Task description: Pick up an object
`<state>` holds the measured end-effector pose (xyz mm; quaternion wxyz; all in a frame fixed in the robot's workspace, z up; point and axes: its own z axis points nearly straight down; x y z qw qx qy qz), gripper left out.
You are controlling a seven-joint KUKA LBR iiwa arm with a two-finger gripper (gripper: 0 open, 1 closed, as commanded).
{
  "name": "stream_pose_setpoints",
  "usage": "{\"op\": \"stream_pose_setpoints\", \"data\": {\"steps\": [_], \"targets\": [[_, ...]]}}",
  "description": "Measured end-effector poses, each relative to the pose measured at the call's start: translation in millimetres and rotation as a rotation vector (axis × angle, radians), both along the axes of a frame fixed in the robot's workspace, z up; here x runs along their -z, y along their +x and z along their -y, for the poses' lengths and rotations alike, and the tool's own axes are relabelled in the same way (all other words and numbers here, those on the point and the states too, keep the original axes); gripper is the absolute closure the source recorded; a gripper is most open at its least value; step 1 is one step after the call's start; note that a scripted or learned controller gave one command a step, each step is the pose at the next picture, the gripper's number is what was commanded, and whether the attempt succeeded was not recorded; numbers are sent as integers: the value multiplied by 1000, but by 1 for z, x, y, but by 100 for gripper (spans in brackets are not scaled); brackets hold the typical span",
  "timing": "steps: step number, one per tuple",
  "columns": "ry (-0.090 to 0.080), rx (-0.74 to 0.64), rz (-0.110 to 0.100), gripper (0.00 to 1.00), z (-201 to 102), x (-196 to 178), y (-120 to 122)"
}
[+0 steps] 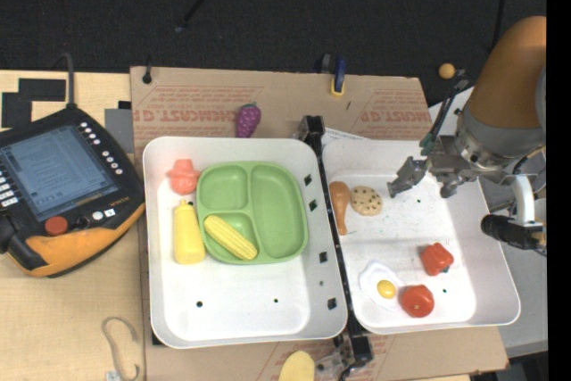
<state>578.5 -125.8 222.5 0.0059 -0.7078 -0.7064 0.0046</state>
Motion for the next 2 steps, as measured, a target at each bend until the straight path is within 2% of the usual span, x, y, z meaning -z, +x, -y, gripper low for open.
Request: {"op": "stream_pose_setpoints", "data": {"steps": [1,2], "targets": [[-2,-2,14,0,0,-7,3],[0,-2,9,0,-7,39,5]]}}
